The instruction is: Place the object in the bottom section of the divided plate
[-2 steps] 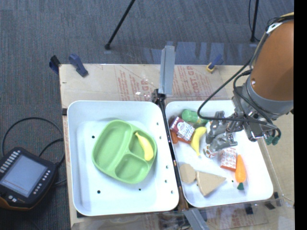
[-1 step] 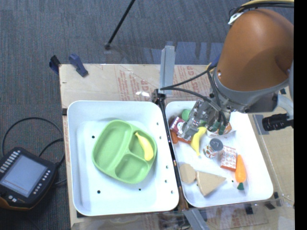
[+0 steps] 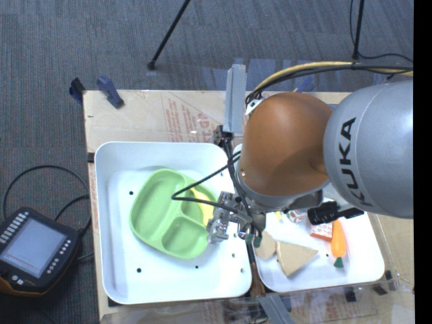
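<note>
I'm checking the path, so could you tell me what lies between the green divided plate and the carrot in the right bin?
In the camera view, the gripper hangs at the plate's right edge; beyond it lie tan wedge pieces, then the carrot.

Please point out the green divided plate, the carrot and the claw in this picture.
green divided plate [image 3: 156, 208]: camera view, floor of its large section.
carrot [image 3: 339, 240]: camera view, orange body.
claw [image 3: 226, 231]: camera view, between its fingertips.
</note>
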Controlling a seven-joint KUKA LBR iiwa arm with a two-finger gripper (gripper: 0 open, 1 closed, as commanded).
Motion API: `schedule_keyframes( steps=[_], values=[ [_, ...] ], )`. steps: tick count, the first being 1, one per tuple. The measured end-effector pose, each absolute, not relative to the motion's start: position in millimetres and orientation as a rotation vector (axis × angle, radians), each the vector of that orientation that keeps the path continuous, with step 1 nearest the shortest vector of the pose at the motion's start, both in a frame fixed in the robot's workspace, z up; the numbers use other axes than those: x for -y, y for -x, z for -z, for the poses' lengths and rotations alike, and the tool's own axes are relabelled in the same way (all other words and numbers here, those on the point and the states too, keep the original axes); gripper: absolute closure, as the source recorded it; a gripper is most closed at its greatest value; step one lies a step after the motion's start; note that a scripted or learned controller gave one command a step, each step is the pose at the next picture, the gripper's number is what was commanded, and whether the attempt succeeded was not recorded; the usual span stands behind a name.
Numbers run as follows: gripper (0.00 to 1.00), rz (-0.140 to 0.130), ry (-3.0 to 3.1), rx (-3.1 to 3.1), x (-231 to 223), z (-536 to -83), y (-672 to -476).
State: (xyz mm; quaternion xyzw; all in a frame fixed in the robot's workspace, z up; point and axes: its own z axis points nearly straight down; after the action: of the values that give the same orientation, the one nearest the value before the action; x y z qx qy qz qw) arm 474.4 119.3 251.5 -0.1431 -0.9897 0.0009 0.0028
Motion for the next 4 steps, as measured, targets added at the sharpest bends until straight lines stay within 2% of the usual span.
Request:
schedule_keyframes(
  steps=[1,2,3,4],
  values=[
    [1.00,0.000,0.054,3.141,-95.3,-313.3,-476.7],
    [1.00,0.000,0.555,3.091,-83.9,-308.9,-477.9],
    [1.00,-0.003,0.750,3.046,-143.7,-208.6,-474.6],
    [1.00,0.001,0.497,3.103,-92.1,-335.6,-477.2]
  ],
)
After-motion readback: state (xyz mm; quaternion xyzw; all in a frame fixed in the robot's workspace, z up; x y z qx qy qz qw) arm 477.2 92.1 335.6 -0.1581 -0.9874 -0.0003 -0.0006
